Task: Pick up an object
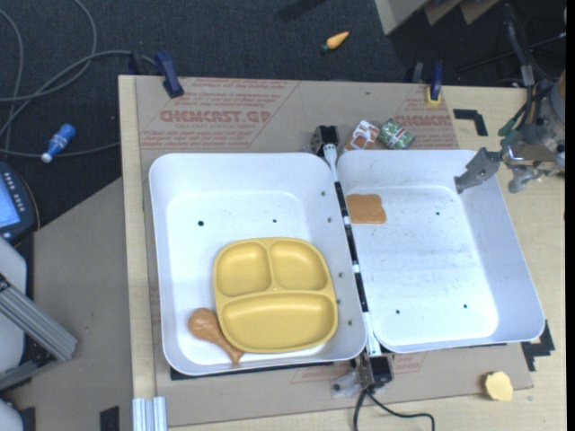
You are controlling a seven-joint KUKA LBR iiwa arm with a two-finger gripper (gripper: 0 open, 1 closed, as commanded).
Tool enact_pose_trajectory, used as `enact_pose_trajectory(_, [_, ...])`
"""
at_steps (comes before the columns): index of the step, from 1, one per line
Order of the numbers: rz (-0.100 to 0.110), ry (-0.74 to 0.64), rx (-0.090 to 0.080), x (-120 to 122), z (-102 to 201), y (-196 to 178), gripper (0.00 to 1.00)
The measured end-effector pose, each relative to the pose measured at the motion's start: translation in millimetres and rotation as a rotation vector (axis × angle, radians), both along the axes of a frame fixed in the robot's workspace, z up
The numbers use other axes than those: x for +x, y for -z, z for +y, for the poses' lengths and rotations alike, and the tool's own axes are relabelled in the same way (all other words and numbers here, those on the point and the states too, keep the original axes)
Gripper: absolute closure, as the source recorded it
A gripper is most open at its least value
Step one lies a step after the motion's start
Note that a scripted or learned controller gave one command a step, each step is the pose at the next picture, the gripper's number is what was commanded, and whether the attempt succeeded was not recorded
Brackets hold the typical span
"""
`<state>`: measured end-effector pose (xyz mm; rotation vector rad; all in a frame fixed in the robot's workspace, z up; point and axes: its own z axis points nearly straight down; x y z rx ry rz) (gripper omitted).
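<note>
White plastic, two shallow bins side by side on a brown board. The left bin holds a yellow divided plate toward its near half, with a tan drumstick-shaped toy lying against the plate's near-left edge, close to the bin's near-left corner. The far half of the left bin is bare floor.

The right bin holds a flat orange-brown square piece close beside the dividing wall, toward the far-left corner. The remainder of that bin's floor is open.

The gripper sits over the far-right corner of the right bin, at its rim, well apart from the square piece. Its two fingers appear spread apart, with nothing between them.

Outside the bins: small packets just beyond the far rim, and a yellow chunk on the bench near the right bin's near-right corner.
</note>
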<state>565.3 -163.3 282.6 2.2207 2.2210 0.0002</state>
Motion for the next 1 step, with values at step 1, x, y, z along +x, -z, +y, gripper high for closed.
enact_pose_trajectory(1, [0.01, -0.007, 0.005, 56.3, 65.3, 117.0, 0.0])
